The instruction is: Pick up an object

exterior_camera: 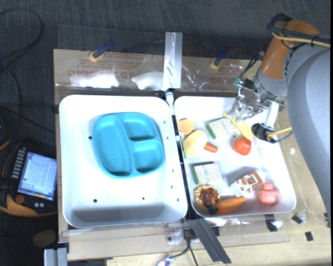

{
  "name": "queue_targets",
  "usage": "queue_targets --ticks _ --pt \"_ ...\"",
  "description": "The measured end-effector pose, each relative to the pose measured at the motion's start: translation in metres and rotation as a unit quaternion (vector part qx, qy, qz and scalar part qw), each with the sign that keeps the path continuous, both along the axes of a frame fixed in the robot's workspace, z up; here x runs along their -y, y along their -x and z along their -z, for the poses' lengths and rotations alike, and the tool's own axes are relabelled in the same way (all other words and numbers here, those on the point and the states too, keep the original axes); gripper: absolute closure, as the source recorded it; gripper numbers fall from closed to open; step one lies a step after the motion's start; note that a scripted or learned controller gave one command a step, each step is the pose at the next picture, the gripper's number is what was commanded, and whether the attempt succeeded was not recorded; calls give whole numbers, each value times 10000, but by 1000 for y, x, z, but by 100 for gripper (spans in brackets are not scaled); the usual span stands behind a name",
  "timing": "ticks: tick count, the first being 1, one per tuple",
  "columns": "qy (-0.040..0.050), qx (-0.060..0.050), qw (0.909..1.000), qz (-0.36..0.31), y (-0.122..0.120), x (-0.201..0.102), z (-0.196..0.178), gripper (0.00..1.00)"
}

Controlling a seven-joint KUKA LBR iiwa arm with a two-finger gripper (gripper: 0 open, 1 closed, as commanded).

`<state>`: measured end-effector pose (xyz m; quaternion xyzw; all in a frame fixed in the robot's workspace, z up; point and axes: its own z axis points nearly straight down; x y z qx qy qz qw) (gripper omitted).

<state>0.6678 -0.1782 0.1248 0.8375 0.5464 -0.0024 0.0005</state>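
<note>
Two white bins side by side; gripper (240, 114) low over the right bin (283, 170) at its 1 o'clock corner. Finger spread: cannot tell. Yellow banana-shaped toy (243, 129) just below it, red tomato (242, 146) toward 6. Green-patterned card (218, 127) at 9. Left bin (77, 204) holds a blue divided tray (128, 143).

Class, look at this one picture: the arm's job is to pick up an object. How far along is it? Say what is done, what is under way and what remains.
Done: the arm has reached into the right bin, its end effector low at the far side. Under way: it hovers by the yellow piece and red tomato; no grasp is visible. Left: gripping and lifting one. The blue tray lies in the left bin.
</note>
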Motion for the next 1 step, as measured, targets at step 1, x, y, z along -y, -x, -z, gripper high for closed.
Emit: queue_targets --ticks 1 --pt "-3 -5 9941 -1087 15 -25 3 100"
